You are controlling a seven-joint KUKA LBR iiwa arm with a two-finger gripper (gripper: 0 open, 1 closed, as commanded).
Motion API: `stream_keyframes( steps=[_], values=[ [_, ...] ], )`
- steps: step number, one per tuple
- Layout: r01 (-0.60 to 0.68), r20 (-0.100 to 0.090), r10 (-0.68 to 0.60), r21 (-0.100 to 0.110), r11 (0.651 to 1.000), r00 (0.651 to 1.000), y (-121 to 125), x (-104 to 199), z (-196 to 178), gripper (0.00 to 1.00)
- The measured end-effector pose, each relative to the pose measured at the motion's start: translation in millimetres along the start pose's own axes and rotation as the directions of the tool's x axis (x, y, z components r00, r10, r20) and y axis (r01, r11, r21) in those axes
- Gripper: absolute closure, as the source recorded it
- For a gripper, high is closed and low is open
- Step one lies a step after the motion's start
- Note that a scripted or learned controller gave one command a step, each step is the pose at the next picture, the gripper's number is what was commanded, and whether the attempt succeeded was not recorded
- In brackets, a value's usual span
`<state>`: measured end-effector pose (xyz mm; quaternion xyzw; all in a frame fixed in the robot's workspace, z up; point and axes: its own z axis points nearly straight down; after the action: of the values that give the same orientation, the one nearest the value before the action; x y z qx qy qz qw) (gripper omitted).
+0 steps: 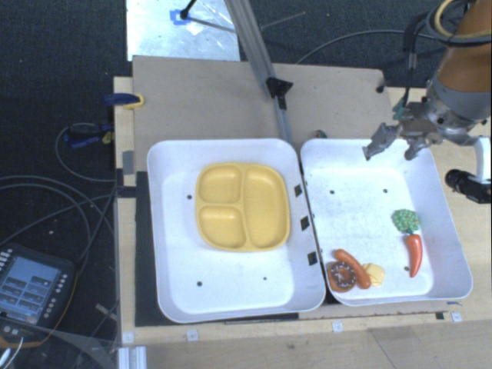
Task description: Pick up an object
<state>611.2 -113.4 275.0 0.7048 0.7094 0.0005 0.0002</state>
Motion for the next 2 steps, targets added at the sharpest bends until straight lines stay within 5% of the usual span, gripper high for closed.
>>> stream_keyframes(
  steps=[1, 2],
  values=[
    [-0.001, 0.000, 0.001, 0.000, 1.000, 1.000, 0.0, 0.0, -0.1, 0.00],
    [-0.007, 0.001, 0.007, 0.005, 1.000, 1.000, 1.3, -9.5, 56.4, 0.00]
  ],
)
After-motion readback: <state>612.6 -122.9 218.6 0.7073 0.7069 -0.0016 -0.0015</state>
